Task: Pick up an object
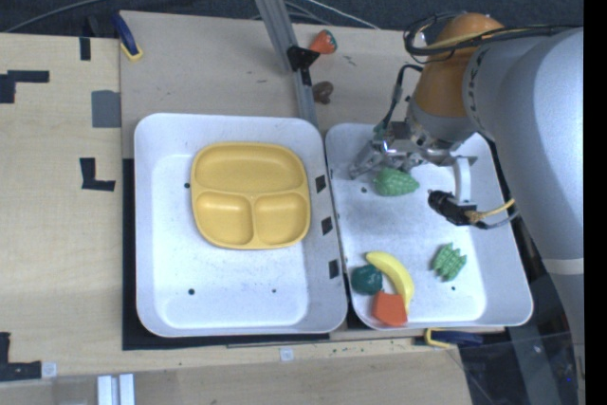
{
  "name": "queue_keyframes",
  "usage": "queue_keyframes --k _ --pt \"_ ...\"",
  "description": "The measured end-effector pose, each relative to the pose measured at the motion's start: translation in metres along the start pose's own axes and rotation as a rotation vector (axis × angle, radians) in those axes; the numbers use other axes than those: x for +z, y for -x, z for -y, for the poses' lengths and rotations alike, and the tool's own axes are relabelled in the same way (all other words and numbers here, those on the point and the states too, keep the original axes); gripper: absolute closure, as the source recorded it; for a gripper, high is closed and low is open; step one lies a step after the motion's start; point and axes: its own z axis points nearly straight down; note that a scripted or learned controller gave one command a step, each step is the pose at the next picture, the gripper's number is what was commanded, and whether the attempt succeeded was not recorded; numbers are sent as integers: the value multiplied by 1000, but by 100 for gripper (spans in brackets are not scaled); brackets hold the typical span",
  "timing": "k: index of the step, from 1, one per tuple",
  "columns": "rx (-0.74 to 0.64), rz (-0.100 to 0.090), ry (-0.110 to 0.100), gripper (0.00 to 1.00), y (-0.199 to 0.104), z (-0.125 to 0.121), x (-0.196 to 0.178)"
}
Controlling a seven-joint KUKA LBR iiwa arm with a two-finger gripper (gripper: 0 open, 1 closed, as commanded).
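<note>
My gripper (384, 168) hangs low in the upper left part of the right bin (493, 294). A light green leafy toy (395, 183) lies right under it, touching or nearly touching it. Further down the same bin lie a yellow banana (392, 271), a dark teal piece (366, 279), an orange-red block (389, 309) and a small green ridged piece (449, 261). The arm's grey body and orange band cover the bin's upper right corner.
The left bin (161, 232) holds a yellow divided plate (251, 194). A grey pole (275, 5) with a black clamp stands behind the bins. A small orange piece (324, 41) and a brown one (323, 92) lie on the bench beyond them.
</note>
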Motion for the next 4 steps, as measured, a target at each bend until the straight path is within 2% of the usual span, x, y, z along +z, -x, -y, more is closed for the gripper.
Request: queue_keyframes --k 1,2,4 --pt "-1 -1 0 100 -1 -1 -12" --pt "0 -2 8 100 -7 0 -74" --pt "0 -2 6 100 -18 2 -163"
